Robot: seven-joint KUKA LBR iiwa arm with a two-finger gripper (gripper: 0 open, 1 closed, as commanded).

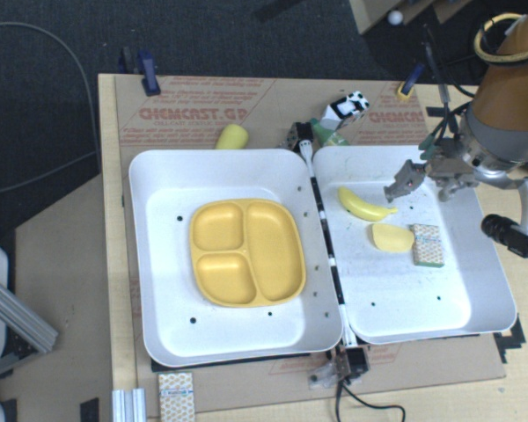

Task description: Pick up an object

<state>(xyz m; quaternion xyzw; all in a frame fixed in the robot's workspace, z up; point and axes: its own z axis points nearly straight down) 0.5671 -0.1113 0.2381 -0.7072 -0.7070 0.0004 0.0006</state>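
In the right bin (475, 310) lie three objects. A yellow banana (364, 205) rests near its upper left, a pale yellow lump (392, 237) sits just below it, and a speckled sponge block (428, 244) touches the lump's right side. My gripper (425, 185) hovers over the upper part of this bin, right of the banana's tip and above the sponge block. It is open, and only white bin floor shows between its fingers (405, 181).
The left bin (158, 236) holds a yellow divided plate (246, 251). Behind the bins on the bench are a yellow cylinder (232, 136) and a black-and-white toy (347, 107). Blue clamps (147, 72) grip the board's far edge. A speckled block (176, 395) lies at the front.
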